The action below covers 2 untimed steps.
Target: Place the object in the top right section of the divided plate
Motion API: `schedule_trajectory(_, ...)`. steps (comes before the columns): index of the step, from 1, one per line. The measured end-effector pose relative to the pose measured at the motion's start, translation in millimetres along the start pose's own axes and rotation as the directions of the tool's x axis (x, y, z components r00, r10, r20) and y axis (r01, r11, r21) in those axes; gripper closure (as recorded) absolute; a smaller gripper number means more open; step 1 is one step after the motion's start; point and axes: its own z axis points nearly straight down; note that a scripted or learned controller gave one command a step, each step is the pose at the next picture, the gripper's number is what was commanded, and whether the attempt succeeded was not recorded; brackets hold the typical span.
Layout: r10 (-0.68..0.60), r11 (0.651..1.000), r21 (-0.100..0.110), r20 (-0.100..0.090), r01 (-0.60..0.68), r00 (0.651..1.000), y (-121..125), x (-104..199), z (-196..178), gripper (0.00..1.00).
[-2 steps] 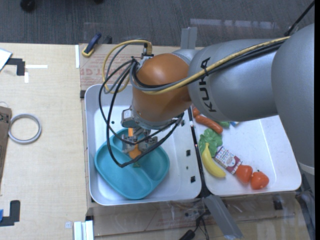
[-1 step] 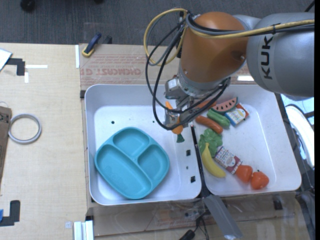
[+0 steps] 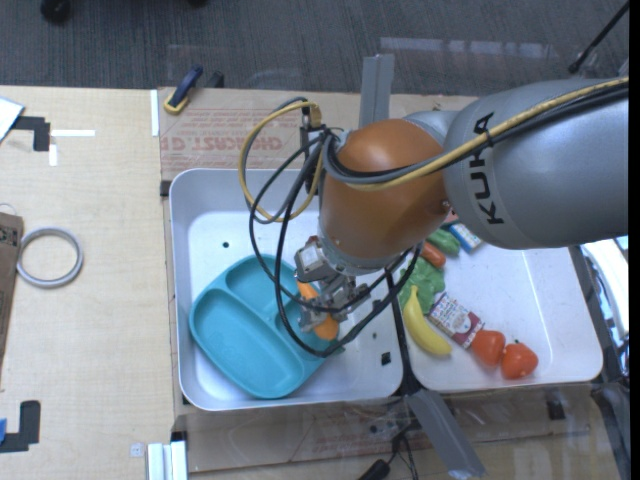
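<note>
Gripper point(image 3: 322, 308) low over the left bin point(image 3: 200, 208), right at the near right corner of the blue divided plate point(image 3: 245, 328), and there's something orange point(image 3: 322, 326) clamped between the fingers, its shape hard to make out under the cables. Arm point(image 3: 520, 168) sweeps in from the right. Over in the right bin point(image 3: 570, 358): banana point(image 3: 425, 330), two tomatoes point(image 3: 503, 354), a green item point(image 3: 428, 280).

Grey carpet floor point(image 3: 300, 18) beyond a pale wooden bench point(image 3: 90, 368).
</note>
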Motion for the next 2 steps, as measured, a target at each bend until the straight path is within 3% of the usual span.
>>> schedule_trajectory(1, -0.376, 0.926, 0.022, -0.033, 0.376, 0.926, 25.0, -52.3, 21.4, 1.00)
schedule_trajectory(2, -0.375, 0.926, 0.022, -0.029, 0.376, 0.926, 26.0, -52.7, 24.7, 0.00)
